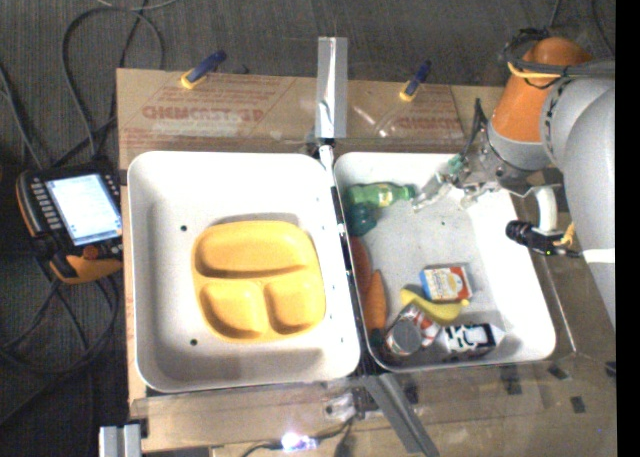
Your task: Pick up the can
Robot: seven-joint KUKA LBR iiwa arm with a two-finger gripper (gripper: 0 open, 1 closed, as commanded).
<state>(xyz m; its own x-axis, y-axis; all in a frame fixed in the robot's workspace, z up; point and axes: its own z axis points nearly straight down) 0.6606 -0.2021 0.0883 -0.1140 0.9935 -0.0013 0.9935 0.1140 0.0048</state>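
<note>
The end effector (440, 188) hangs over the far part of the right bin (520, 275), just right of a green bottle (378, 194) lying along the far wall. Whether it is apart or together cannot be told from this angle; nothing is seen clamped in it.

The can (405, 334) lies in the near left corner of the right bin, its open metal end turned up toward the camera. It is touching or nearly touching a yellow banana-shaped piece (428, 304) and a black-and-white pack (468, 337). From the end effector, the can lies toward the near edge of the bench and slightly left, well apart. Its long axis cannot be judged with confidence.

Count, right bin: one can, one green bottle, one orange carrot-like piece (374, 295), one red-and-white carton (446, 283), one yellow piece, one black-and-white pack. Left bin (160, 275): one yellow divided tray (260, 278). One arm serves both bins.
</note>
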